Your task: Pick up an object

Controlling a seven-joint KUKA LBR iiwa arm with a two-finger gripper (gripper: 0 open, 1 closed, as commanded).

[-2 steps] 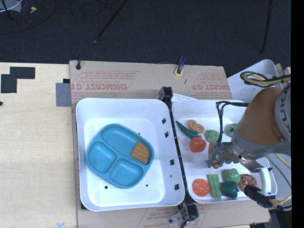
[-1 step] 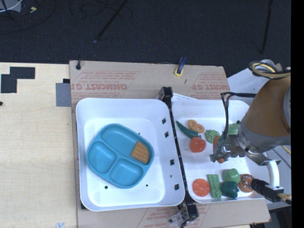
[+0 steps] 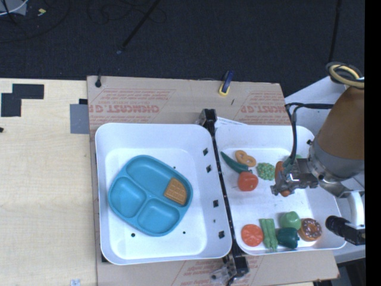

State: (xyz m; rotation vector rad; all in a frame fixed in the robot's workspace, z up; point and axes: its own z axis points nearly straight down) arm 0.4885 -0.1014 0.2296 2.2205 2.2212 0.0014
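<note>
While gripper (image 3: 284, 183) hangs low in right bin (image 3: 268, 140), nothing shows lifted: count pick as not done. Your candidates lie close: tomato (image 3: 247, 182) and broccoli (image 3: 266, 171) just left of gripper, pretzel (image 3: 244, 158) and green pepper (image 3: 233, 162) further left; donut (image 3: 309, 229) near front edge. Red-orange something sits right at gripper tip, partly hidden; can't name it. Finger state: cannot tell, too dark and small. Blue plate (image 3: 134, 198) in left bin (image 3: 113, 142) carries waffle (image 3: 175, 191).
</note>
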